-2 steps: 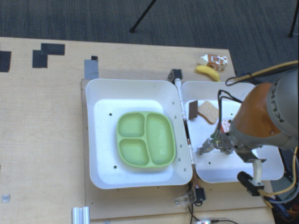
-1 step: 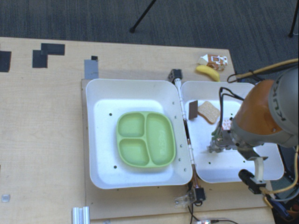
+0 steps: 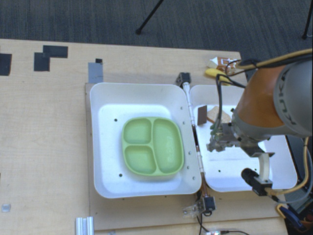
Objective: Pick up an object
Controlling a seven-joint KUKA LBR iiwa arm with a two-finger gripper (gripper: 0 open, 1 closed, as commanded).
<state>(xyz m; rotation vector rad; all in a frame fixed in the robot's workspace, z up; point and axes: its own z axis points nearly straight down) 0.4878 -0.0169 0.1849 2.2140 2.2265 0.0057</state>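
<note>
Hovering low over the right bin [image 3: 230,180], the end effector [image 3: 216,142] sits near that bin's left wall, with the grey and orange arm [image 3: 266,102] reaching in above it. Nothing is seen clamped in it; whether it stands apart or together cannot be told from this slant. Judgement: the approach step is in hand, and no pick is made yet.

Candidate objects: a small brown piece [image 3: 201,114] and a tan piece [image 3: 216,115] lie just beside each other at the far left of the right bin, near the end effector but beyond it. A green divided plate [image 3: 152,146] lies flat in the middle of the left bin [image 3: 105,146], well apart from the end effector. Both bins rest on the tabletop [image 3: 44,146].

Next move, as judged: settle over one near piece, descend squarely and close on it. Both lie close to the bin wall, which leaves little room on that side.

Limits of view: the arm covers much of the right bin's floor, so anything beneath it is unseen. The tan piece is partly hidden and its form is unclear.
</note>
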